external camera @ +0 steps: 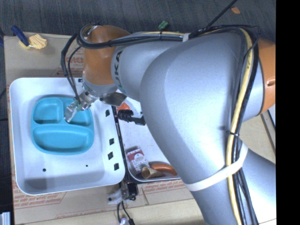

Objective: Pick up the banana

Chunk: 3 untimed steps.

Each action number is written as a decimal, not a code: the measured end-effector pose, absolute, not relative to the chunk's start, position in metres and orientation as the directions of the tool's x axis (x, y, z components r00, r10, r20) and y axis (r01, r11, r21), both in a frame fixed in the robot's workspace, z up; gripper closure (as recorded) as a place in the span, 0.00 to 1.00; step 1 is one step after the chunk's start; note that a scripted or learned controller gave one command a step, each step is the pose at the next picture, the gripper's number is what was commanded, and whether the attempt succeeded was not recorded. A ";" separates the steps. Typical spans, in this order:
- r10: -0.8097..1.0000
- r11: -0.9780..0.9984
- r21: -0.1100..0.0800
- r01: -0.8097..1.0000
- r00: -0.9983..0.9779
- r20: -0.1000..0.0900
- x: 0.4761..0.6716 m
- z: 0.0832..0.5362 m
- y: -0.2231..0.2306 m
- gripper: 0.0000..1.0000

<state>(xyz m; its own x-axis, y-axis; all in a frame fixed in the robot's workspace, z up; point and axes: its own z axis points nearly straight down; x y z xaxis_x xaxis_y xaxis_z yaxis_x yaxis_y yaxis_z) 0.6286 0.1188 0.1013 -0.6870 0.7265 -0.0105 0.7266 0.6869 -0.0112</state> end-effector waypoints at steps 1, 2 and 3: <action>0.727 0.687 -0.011 0.727 -0.687 -0.010 0.629 0.101 0.119 0.00; 0.727 0.687 -0.011 0.727 -0.687 -0.010 0.629 0.101 0.119 0.00; 0.727 0.687 -0.011 0.727 -0.687 -0.010 0.629 0.101 0.119 0.00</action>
<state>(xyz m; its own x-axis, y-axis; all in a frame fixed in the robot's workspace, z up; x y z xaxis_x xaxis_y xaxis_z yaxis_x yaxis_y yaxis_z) 0.6285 0.1189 0.1013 -0.6871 0.7265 -0.0104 0.7266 0.6870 -0.0111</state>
